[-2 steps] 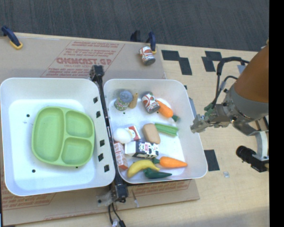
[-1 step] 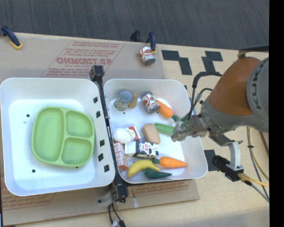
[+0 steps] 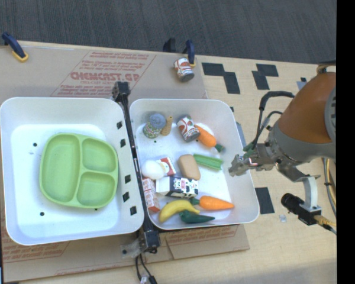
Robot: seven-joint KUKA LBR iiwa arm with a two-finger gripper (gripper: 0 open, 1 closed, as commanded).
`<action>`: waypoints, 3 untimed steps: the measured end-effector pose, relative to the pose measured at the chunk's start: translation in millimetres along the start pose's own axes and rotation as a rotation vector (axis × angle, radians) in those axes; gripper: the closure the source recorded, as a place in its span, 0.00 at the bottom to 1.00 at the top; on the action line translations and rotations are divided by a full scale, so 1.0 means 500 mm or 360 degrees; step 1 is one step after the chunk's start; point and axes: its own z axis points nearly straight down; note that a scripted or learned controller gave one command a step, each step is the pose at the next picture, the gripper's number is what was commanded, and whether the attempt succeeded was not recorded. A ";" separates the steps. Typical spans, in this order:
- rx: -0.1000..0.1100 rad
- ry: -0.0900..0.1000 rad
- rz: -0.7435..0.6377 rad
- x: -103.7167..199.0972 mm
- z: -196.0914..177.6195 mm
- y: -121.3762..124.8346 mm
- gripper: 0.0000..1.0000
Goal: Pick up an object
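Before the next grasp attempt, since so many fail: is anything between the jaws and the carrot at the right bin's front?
Only the right bin's rim. The gripper sits over that right edge, and the carrot lies just inside, below it in the view, with nothing on top. The green pepper lies close beside it.

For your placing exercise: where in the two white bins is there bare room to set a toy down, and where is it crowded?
Bare floor rings the green divided plate in the left white bin, widest along its top. The right white bin is crowded through its middle and bottom; only its upper right corner, past the carrot, is bare.
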 end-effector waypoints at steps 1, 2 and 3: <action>-0.0003 -0.0001 -0.0003 0.000 -0.102 0.001 1.00; 0.0002 0.0000 -0.0006 0.067 -0.052 0.001 1.00; 0.0006 0.0001 -0.0004 0.047 -0.013 -0.001 1.00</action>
